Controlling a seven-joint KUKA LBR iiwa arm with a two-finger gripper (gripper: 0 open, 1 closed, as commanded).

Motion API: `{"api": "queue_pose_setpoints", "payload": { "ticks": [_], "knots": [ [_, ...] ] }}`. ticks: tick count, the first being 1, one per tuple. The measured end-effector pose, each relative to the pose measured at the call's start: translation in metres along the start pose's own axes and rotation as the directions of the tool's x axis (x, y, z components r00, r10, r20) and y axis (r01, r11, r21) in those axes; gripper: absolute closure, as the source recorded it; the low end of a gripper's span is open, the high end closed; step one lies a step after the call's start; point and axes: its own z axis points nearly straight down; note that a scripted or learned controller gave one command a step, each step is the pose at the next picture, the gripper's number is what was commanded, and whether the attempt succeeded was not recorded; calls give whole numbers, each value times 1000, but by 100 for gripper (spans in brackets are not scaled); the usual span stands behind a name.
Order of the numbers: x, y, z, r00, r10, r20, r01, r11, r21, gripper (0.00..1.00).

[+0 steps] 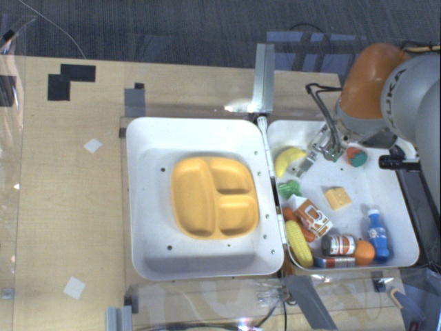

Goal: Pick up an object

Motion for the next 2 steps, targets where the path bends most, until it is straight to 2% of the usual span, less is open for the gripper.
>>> {"api": "queue_pose_setpoints", "payload": {
  "ticks": [1,2],
  "knots": [
    [-3,4,-16,1000,-8,15,8,1000,-9,100],
    [23,15,-105,998,62,11,-62,998,-10,100]
  ]
}}
